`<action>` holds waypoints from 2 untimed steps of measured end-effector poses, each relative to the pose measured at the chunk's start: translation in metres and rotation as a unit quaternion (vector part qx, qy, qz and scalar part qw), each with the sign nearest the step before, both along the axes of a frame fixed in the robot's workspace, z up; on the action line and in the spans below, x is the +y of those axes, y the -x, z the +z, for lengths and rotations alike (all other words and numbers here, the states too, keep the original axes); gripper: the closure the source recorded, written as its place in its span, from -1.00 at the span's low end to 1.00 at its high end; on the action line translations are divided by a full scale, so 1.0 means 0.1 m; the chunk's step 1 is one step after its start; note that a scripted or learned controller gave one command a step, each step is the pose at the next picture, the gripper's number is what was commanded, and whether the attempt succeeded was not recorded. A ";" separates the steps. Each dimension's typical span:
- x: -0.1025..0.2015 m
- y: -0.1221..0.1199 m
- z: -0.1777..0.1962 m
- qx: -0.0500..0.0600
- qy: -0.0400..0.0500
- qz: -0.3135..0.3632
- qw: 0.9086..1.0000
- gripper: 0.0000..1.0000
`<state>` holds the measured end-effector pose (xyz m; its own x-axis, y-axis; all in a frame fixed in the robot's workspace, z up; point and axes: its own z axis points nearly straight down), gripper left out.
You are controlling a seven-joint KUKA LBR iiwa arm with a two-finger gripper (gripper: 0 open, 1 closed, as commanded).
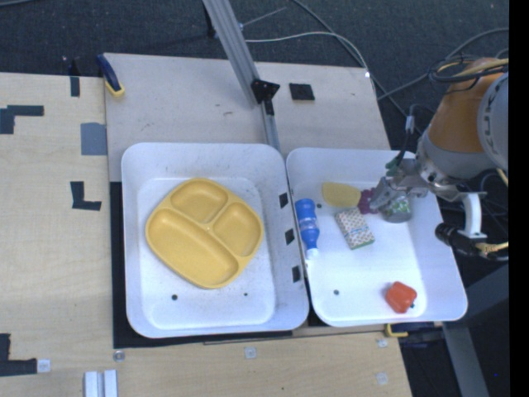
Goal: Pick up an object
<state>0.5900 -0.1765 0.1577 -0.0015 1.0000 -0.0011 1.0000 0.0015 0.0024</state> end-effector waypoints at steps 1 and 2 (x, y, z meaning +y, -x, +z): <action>0.03 -0.06 0.62 -0.001 0.000 0.000 1.000 1.00; 0.04 -0.07 0.83 0.000 0.000 0.000 1.000 1.00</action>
<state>0.5970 -0.1727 0.2409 -0.0022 1.0000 -0.0005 1.0000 0.0022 0.0017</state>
